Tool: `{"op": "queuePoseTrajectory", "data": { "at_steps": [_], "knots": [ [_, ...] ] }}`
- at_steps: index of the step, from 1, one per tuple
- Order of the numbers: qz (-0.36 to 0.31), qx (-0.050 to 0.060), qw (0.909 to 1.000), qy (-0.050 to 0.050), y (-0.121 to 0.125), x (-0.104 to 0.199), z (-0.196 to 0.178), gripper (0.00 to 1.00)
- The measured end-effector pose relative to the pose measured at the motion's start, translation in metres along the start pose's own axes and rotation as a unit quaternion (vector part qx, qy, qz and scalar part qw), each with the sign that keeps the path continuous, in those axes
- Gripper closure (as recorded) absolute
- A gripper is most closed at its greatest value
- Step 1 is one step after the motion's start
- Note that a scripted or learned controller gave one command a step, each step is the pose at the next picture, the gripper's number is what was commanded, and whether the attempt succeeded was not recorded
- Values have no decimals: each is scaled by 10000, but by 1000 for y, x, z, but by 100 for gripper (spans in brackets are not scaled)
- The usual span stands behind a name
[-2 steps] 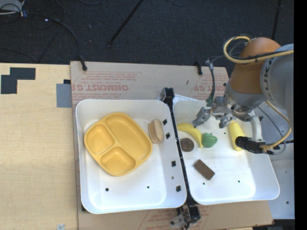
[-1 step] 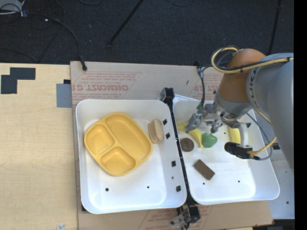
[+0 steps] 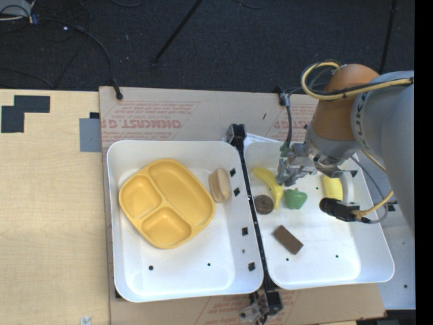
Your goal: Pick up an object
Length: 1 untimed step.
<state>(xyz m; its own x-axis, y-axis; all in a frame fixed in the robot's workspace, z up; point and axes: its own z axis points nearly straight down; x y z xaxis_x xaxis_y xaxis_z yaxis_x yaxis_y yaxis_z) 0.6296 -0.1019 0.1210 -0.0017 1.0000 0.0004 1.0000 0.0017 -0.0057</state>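
Note:
My gripper [image 3: 287, 176] hangs low over the back of the right bin [image 3: 338, 263]. It is just above the gap between a yellow banana [image 3: 266, 181] and a small green fruit [image 3: 295, 198]. Nothing shows between its fingers. A round brown disc [image 3: 263, 204] lies beside the banana's near end. A brown rectangular block [image 3: 287, 239] rests closer to the front of the bin. Another yellow piece [image 3: 331, 187] lies to the right, partly under the wrist.
The left bin [image 3: 176, 269] holds a yellow three-compartment plate [image 3: 166, 202] and a tan oval roll [image 3: 219, 185] near the divider [image 3: 250, 215]. The arm [image 3: 352, 114] comes in from the right, over the right bin's back corner.

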Motion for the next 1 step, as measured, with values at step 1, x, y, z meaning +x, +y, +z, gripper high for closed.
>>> {"op": "queuePoseTrajectory", "data": {
  "at_steps": [1],
  "knots": [
    [19, -35, 10000, -5, -2, -6, -44, 100]
  ]
}}
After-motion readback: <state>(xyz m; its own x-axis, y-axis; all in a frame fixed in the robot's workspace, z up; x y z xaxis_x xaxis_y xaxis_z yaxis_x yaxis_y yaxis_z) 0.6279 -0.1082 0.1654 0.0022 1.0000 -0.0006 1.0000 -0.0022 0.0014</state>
